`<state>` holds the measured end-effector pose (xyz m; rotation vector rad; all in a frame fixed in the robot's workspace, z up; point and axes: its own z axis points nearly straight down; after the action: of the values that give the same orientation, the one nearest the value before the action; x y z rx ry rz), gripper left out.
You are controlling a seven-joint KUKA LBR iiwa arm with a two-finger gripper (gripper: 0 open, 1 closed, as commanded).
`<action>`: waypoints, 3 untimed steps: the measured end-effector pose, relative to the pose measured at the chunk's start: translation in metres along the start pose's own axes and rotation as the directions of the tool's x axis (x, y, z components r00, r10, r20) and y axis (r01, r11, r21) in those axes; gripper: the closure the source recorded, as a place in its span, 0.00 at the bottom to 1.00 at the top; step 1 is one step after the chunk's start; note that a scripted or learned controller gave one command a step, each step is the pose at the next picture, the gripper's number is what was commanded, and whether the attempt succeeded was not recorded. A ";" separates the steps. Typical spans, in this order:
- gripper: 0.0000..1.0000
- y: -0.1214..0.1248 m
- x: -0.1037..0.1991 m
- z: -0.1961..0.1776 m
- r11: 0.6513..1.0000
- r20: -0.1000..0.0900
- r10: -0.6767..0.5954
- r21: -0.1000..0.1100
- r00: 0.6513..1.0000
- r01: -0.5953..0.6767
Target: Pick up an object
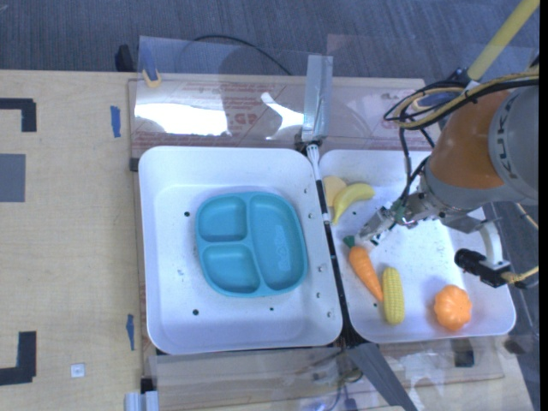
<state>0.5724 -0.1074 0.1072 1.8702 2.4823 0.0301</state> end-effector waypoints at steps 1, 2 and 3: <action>0.00 -0.071 0.016 -0.003 0.996 0.010 0.089 -0.026 0.996 -0.089; 0.00 -0.074 0.025 -0.002 0.940 0.008 0.342 -0.016 0.940 -0.342; 0.00 -0.029 -0.008 0.001 0.925 -0.005 0.380 0.001 0.925 -0.380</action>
<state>0.5465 -0.1232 0.1058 2.3217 2.0783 0.0440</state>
